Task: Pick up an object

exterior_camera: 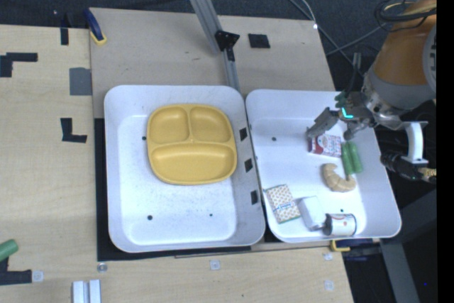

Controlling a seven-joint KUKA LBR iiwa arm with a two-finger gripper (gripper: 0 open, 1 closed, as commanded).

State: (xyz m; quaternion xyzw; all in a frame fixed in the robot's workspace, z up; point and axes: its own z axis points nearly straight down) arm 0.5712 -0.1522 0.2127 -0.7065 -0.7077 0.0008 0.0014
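Reaching in from the right, arm (401, 60) sits over the right bin (280, 106), orange band above the wrist, end effector (339, 123) low over the bin's upper right part. Fingers look spread, one dark finger angled down-left toward a red-and-white packet (325, 145), the other toward the top of a green item (351, 158); nothing seen between them, so released, not grasping. Packet lies just below the left finger, touching or nearly touching its tip; cannot tell which. Green item lies just right of the packet, long axis roughly up-down. Tan curved piece (339, 178) lies just below both, near the green item's lower end. Lower in the same bin: checkered pad (281, 203) near the left wall, grey piece (310, 211) just right of it, and a white cylinder (340, 224) on its side near the front rim. Left bin (120, 152) holds a yellow divided tray (191, 143), three compartments, set in the upper middle, well apart from the right bin's items. Both bins rest side by side on the table (42, 152). Grey bar (202, 0) slants down from the top edge to the gap between the bins. Small green thing (7, 249) at the table's left edge, far from the bins
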